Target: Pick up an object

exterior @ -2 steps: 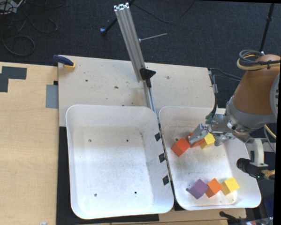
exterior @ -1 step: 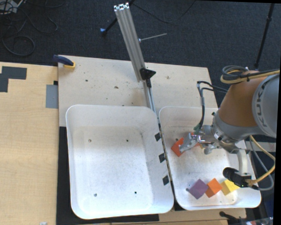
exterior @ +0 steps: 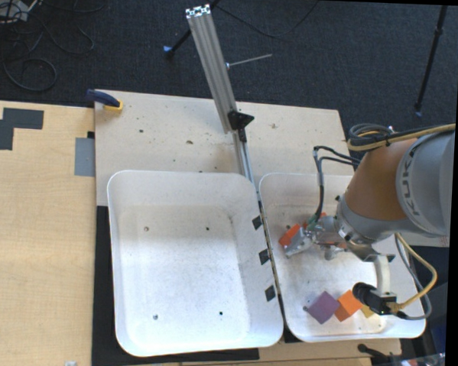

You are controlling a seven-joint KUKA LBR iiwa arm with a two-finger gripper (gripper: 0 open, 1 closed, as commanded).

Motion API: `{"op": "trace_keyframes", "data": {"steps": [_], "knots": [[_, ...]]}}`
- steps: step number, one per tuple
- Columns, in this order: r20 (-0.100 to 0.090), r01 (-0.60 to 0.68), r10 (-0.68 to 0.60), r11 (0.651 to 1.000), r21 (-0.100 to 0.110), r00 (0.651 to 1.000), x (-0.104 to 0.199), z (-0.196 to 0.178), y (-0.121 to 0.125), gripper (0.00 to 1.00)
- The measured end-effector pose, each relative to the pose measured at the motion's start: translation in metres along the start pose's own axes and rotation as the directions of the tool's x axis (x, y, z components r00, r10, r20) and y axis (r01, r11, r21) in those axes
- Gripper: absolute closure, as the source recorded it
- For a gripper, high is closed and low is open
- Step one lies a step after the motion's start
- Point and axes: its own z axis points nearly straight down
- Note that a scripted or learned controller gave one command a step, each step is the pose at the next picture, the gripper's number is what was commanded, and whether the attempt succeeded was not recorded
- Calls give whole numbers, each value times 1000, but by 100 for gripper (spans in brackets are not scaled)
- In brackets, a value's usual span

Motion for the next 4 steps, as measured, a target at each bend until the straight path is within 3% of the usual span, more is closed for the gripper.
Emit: {"op": "trace_keyframes", "data": {"steps": [1,4], "knots": [[1,-10,10,1000,-3,1000,-3,-12,0,100],[2,4,-4,1000,-12,1000,-1,-156,3,100]]}}
